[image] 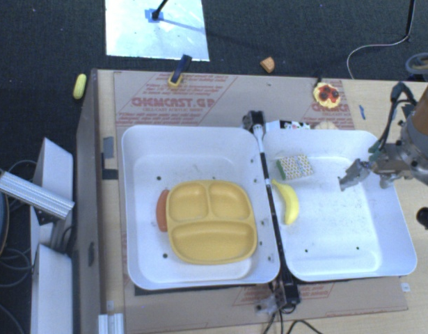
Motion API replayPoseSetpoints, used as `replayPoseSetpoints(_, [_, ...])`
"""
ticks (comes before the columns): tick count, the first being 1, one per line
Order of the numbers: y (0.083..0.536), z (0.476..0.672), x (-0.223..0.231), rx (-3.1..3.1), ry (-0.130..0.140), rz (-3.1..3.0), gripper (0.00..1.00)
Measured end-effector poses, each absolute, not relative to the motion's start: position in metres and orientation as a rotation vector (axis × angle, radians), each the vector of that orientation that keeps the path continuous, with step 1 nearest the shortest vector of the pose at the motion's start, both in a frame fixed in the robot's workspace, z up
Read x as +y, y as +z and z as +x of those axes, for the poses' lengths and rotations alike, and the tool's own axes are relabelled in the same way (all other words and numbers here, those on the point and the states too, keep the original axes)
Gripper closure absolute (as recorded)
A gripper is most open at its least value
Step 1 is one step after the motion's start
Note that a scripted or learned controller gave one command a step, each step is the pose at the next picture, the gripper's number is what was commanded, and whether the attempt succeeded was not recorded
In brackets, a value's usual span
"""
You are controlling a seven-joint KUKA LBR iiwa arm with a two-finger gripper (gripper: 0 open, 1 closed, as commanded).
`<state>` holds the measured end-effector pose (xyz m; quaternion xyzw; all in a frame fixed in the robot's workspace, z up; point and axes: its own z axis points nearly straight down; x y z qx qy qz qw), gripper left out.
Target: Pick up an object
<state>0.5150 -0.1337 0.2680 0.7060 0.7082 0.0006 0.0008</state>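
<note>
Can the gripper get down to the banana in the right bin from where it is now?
Probably yes. The gripper hangs over the right bin, and the banana lies apart from the patterned block, nothing on top. It sits close to the bin's left wall, which may crowd one finger.

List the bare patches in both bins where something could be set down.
Right bin: the floor below the banana and the gripper is bare. Left bin: a bare strip lies above the yellow tray; lower down, the tray and the orange object beside it crowd the floor.
</note>
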Motion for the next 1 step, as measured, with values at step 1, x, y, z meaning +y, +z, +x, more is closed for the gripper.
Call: replayPoseSetpoints(1, [0.1147, 0.5802, -0.1198, 2.227, -0.003, 2.221, 0.00])
